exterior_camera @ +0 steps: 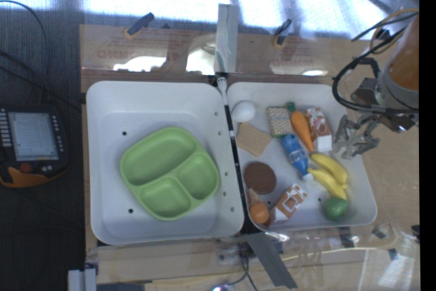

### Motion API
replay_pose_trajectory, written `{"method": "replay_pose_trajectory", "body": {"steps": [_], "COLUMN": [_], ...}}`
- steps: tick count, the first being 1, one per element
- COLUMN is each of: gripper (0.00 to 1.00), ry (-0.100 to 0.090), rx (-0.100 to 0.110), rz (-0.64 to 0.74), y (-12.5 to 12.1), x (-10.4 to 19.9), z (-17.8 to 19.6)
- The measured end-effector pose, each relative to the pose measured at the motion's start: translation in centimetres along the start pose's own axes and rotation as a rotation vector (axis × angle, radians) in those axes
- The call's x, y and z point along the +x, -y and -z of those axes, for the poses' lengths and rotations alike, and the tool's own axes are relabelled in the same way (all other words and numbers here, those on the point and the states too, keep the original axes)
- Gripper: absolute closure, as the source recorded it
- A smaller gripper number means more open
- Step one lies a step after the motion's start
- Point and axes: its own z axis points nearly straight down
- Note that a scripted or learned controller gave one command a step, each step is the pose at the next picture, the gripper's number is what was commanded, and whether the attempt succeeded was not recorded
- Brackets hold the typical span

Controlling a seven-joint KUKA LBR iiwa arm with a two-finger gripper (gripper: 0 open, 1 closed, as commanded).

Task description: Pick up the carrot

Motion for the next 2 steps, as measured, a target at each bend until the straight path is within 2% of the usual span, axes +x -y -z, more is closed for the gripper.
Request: {"method": "replay_pose_trajectory", "body": {"steps": [1,2], "gripper": [1.00,1.00], "ry": [-0.002,-0.005], "rx": [-0.004,0.007], "rz": [0.062,0.331], "y": [-1.3,-3.9], "x": [0.9,-2.6], "z": [-13.3,-14.7]}}
